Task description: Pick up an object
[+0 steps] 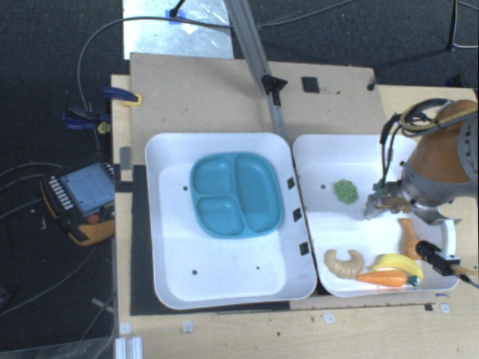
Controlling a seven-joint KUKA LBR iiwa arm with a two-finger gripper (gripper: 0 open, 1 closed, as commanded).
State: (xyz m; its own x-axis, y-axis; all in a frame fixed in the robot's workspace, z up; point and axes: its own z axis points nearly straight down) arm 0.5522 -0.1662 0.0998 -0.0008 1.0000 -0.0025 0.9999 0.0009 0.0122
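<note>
My gripper [377, 203] hangs low over the right bin [322, 155], near its right side, below the orange band of the arm [443, 155]. A green broccoli piece [345, 191] lies just to its left, apart from it. An orange-brown piece [409, 236] lies just below and to the right of the gripper. Along the bin's front edge sit a tan croissant [343, 263], a yellow banana [399, 263] and an orange carrot [382, 278]. Nothing shows between the gripper and any of these.
The left bin [172, 260] holds a blue divided plate [236, 194]. A grey pole [250, 36] slants down to the bins' back edge. Cables and a handheld device [84, 197] lie on the floor to the left.
</note>
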